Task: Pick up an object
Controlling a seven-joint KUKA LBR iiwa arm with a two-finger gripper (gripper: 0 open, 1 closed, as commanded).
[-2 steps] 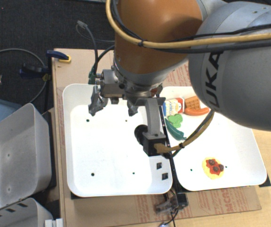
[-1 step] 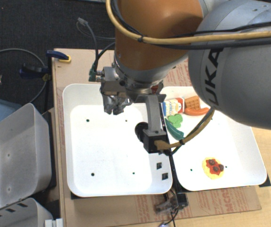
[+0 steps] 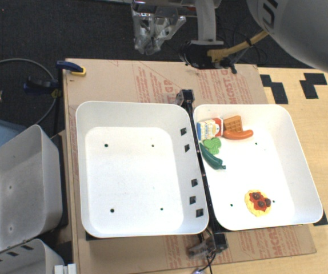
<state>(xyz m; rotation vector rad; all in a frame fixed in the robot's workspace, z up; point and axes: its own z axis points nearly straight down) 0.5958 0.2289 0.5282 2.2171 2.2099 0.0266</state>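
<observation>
Currently my gripper [image 3: 152,36] hangs above the bench's far edge, well apart from both bins, holding nothing; its opening I cannot tell. Pickup not begun: hot dog [image 3: 238,134], pizza [image 3: 258,202] lie in right bin [image 3: 301,170].

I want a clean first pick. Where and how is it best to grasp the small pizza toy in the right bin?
Probably straight from above, fingers across the middle of the pizza toy. It lies flat and alone on the right bin's floor, apart from the walls and the other toys.
</observation>
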